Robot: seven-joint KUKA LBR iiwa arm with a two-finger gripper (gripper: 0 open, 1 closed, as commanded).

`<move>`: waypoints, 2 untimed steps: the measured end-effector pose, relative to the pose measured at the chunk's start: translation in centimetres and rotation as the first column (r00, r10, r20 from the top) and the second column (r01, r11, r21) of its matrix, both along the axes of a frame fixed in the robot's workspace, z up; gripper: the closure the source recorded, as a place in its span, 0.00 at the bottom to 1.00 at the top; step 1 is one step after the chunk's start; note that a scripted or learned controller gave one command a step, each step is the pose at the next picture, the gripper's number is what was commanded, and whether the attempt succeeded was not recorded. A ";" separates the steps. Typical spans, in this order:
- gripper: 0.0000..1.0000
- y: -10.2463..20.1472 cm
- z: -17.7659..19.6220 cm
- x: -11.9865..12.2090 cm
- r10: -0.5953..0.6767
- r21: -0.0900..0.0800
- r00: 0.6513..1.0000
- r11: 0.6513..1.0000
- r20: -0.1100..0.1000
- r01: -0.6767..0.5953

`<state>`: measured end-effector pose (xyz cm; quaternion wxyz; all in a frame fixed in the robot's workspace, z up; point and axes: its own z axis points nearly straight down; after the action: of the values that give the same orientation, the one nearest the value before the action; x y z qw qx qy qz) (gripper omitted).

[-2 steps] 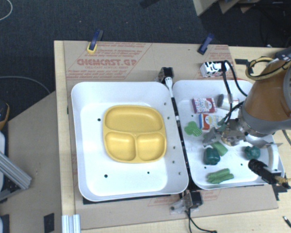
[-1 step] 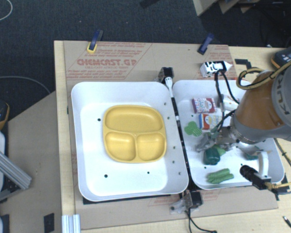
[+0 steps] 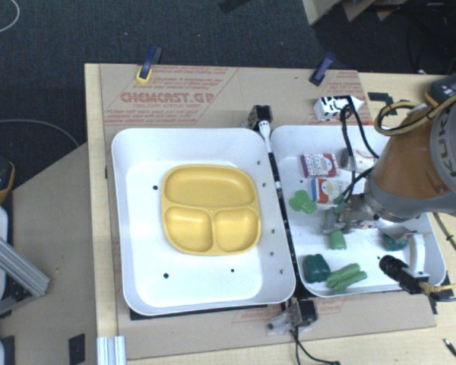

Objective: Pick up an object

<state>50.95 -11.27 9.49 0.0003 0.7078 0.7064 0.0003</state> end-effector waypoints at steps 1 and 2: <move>1.00 0.8 5.5 0.8 0.004 -0.002 1.000 1.000 0.006 -0.004; 1.00 -0.1 11.4 0.5 0.002 -0.003 1.000 1.000 0.007 -0.002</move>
<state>51.47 -11.34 20.85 0.0040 0.7070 0.7072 0.0019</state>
